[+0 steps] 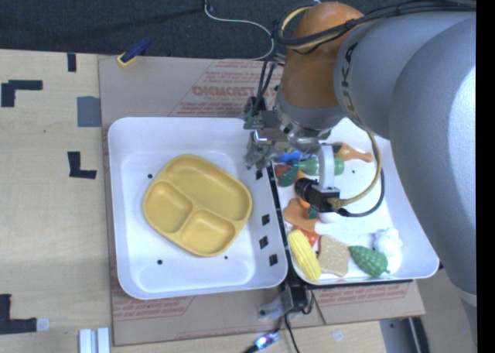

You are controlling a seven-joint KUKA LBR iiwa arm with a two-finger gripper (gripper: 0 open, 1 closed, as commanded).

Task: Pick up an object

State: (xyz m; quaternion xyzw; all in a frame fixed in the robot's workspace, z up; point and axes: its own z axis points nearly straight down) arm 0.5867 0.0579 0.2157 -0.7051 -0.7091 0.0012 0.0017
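The right bin [410, 262] holds several small toy foods: a yellow corn cob [304, 254], a tan bread slice [334, 255], a green bumpy piece [368, 260], a white piece [387, 241], an orange piece [300, 209] and an orange drumstick [356, 155]. My gripper [298, 164] hangs low over the near-left part of that bin, above a blue and green piece [296, 161]. The wrist and arm hide its fingertips. A yellow divided plate [197, 203] lies in the left bin [128, 189].
The grey arm with its orange band [321, 22] covers the far side of the right bin and the view's right. Both bins rest on cardboard [178, 84] on a wooden bench. A thin cable [224, 15] runs over the dark back area.
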